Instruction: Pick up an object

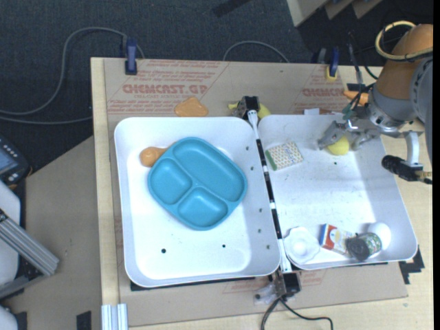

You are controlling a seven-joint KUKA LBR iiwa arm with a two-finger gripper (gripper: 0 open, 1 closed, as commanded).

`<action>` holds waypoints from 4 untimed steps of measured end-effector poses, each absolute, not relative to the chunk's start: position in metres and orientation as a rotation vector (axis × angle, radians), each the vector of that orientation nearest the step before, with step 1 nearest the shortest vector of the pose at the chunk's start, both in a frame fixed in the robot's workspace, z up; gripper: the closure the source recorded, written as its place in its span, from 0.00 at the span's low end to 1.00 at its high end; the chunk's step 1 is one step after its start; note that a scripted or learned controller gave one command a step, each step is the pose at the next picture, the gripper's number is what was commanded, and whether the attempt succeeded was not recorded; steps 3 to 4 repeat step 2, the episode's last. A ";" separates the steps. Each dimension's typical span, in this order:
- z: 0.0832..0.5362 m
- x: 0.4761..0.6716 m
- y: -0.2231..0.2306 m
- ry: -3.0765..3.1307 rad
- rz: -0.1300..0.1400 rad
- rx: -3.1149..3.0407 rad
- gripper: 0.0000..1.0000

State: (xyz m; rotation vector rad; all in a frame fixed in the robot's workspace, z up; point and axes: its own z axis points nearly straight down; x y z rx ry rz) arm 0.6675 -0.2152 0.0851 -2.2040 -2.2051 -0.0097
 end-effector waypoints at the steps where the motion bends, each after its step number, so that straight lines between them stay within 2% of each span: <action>1: 0.096 0.668 -0.218 -2.226 -0.003 -2.218 1.00; 2: 0.119 0.667 -0.142 -2.226 -0.001 -2.214 1.00; 4: 0.119 0.667 -0.142 -2.226 -0.001 -2.214 1.00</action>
